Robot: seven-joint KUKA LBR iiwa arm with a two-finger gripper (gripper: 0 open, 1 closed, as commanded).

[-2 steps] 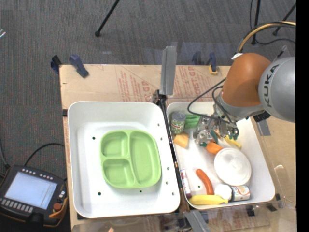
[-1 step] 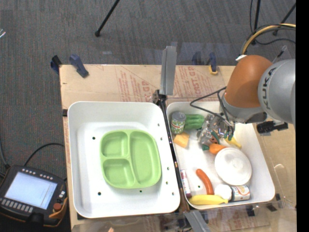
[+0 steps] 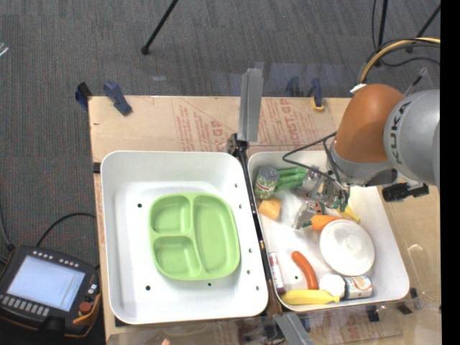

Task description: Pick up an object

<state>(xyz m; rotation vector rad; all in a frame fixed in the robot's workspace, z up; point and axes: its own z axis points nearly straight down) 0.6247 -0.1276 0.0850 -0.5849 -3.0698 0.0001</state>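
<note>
Approach step: gripper low in right bin, just left of carrot, can't tell grip state; next probably needs closing on carrot w/ clean lift.

A grey teach pendant lies left of the bench.

Two bins sit side by side on the bench: the left bin holds a divided tray near its middle. The right bin holds a can at its far left, a bowl toward the right, and a sausage and banana along the near edge. The gripper hangs over the right bin between can and bowl.
</note>
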